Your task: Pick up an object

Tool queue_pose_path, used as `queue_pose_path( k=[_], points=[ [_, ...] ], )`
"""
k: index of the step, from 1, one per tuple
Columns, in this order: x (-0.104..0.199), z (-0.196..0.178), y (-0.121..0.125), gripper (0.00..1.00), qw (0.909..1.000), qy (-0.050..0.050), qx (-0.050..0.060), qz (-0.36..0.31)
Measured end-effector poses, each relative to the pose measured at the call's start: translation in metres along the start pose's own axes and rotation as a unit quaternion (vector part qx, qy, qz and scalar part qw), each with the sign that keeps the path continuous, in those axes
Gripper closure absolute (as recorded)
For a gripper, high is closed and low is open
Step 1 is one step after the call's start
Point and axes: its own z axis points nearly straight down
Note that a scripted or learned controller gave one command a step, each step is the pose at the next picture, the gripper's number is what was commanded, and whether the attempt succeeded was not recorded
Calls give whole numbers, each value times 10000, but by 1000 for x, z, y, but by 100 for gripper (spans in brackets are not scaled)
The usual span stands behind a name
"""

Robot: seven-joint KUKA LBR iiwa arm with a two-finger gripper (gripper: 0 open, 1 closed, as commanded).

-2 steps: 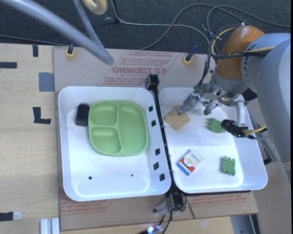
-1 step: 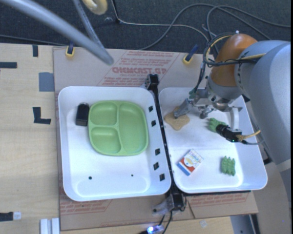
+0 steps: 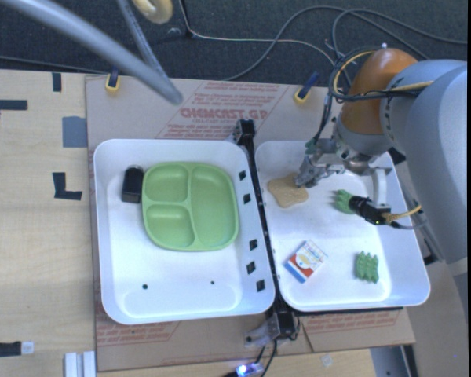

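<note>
The pincer (image 3: 304, 177) hangs low in the right bin (image 3: 330, 234), near its back-left corner, with its tip right at the upper right edge of the tan flat piece (image 3: 286, 194); whether it touches the piece, and whether it is spread or pressed together, I cannot tell. The piece lies flat on the bin floor, close to the wall between the bins, light brown with a rounded, uneven outline. In the same bin are a small green thing (image 3: 343, 201) to the pincer's right, a white card with blue and red print (image 3: 306, 261) toward the front, and a green ridged block (image 3: 366, 267) beside it. The left bin (image 3: 180, 281) holds a green divided plate (image 3: 208, 187) and a black block (image 3: 132, 184).
</note>
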Motion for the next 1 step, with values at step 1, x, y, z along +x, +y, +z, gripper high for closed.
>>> queue_pose_path(
  k=[1],
  points=[
    [-2, -43, 3, 100, 10000, -6, 12, 8]
  ],
)
